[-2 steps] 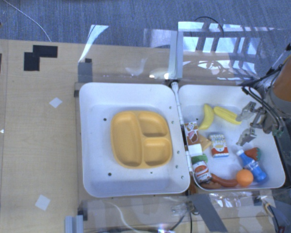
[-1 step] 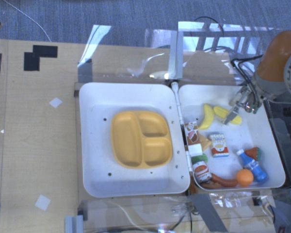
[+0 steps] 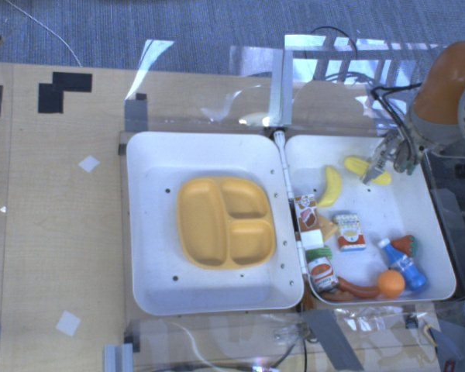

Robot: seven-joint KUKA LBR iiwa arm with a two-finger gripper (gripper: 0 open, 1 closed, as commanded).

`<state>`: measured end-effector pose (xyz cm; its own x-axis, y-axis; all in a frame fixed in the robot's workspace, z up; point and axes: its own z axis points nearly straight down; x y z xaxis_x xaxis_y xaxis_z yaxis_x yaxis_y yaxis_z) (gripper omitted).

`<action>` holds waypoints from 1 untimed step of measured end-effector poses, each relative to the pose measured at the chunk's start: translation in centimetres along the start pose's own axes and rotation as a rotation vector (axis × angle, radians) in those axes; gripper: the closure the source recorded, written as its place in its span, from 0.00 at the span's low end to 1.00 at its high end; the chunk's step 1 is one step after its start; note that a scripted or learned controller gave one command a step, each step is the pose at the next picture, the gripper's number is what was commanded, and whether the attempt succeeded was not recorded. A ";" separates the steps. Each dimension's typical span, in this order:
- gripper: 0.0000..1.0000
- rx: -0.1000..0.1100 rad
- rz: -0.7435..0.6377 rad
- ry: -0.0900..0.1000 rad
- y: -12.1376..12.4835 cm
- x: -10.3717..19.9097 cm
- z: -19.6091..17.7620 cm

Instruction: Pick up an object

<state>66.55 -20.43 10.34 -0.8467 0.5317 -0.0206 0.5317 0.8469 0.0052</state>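
Currently the tool (image 3: 387, 161) sits over the small yellow object (image 3: 367, 169) at the right bin's (image 3: 442, 242) far wall, finger spread unclear, nothing visibly held; being off-centre there risks nudging it against the wall or closing on air.

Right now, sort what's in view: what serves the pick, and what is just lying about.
In the job:
claw
yellow piece under it
right bin

Lying about:
banana
orange
blue bottle
small carton
yellow divided tray
left bin
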 end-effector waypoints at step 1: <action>1.00 -0.004 -0.008 -0.012 0.4 -0.3 -1.5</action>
<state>66.93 -20.25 11.82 -0.8507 0.5246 -0.0324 0.5247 0.8513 0.0089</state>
